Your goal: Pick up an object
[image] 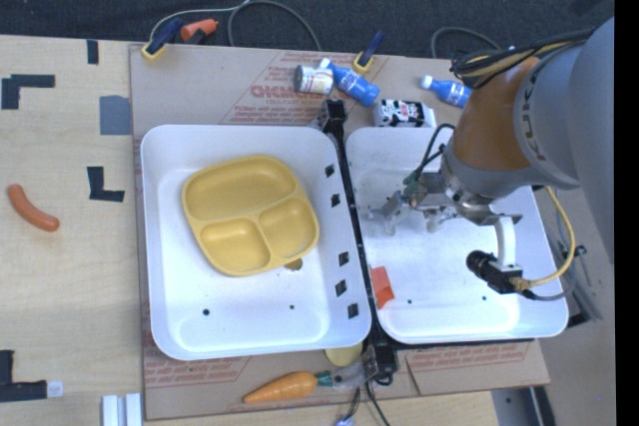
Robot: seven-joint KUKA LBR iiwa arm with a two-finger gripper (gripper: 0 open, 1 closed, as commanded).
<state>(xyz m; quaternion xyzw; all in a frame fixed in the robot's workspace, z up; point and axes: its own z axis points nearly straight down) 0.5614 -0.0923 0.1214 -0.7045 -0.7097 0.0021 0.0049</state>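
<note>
Where the grey arm with its orange band (499, 120) reaches in from the right, you see its two-finger gripper (411, 210) low over the right shallow white bin (449, 314), near that bin's left half. The fingers stand apart, and nothing lies between them. Note the small flat orange piece (380, 286) on the right bin's floor close to the divider, below the gripper and apart from it. The left shallow white bin (170, 314) holds a yellow plastic plate with three compartments (250, 213), lying flat. Outside the bins, you find a blue and white bottle (344, 80) on the cardboard behind them, an orange toy carrot (282, 386) at the front edge, and an orange toy sausage (33, 208) on the bench at far left.
</note>
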